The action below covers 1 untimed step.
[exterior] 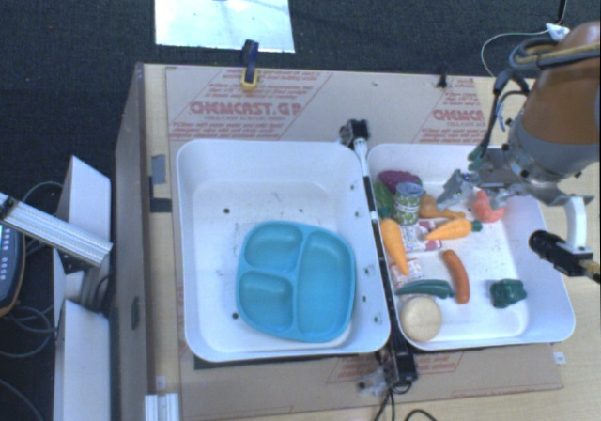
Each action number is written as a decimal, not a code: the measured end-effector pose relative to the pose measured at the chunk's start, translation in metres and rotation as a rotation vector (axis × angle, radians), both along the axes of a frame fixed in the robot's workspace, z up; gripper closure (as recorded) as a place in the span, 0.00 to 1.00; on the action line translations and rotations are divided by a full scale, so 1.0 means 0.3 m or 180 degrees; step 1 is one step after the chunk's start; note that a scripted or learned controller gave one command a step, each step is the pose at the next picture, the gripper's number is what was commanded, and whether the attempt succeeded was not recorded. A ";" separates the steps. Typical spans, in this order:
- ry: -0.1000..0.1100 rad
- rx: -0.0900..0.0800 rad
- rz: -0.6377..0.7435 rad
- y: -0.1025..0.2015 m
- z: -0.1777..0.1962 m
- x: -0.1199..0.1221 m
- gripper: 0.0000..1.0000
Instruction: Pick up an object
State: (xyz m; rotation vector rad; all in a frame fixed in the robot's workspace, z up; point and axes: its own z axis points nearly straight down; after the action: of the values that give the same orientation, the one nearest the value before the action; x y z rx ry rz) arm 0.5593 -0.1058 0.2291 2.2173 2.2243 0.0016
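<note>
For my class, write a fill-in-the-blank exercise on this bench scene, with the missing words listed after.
1. The blue divided plate lies in the ______ bin.
2. The sausage lies in the ______ bin.
3. The colour of the broccoli is ______.
4. The can stands ______, not on its side.

Missing words: left; right; green; upright

Divided plate in left bin; toy food in right bin.
</note>
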 end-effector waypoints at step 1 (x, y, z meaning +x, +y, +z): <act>-0.0023 -0.0004 -0.0007 -0.027 -0.471 -0.143 0.00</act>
State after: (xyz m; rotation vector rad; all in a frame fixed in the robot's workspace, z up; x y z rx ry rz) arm 0.5164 -0.1137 0.0880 2.2153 2.2176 0.0083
